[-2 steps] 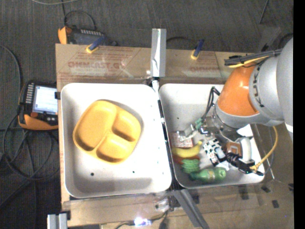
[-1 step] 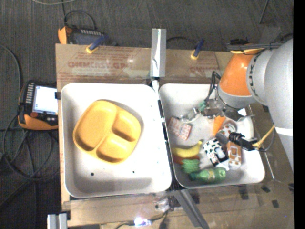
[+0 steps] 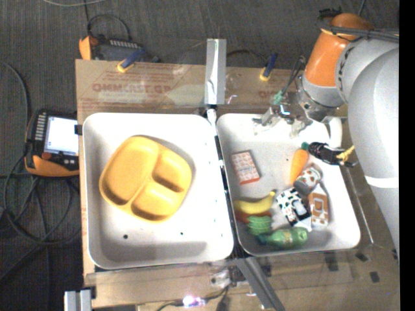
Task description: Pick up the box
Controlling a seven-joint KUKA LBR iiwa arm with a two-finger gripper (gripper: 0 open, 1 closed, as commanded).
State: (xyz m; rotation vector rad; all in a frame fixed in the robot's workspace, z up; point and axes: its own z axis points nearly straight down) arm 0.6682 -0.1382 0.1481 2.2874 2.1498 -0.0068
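A small flat box [image 3: 245, 166] with a reddish patterned face lies in the right bin [image 3: 337, 238], in its left middle part, with nothing touching it. My gripper [image 3: 280, 116] hangs over the far edge of that bin, up and to the right of the box and well apart from it. Nothing shows in the gripper. The grey arm with its orange band [image 3: 326, 56] comes in from the upper right.
Right bin also holds a carrot [image 3: 297, 162], a banana [image 3: 254, 205], green items [image 3: 279, 237], a black-and-white toy [image 3: 292, 207] and a small orange-white carton [image 3: 318, 209]. A yellow divided plate [image 3: 146, 177] lies in the left bin [image 3: 97, 238].
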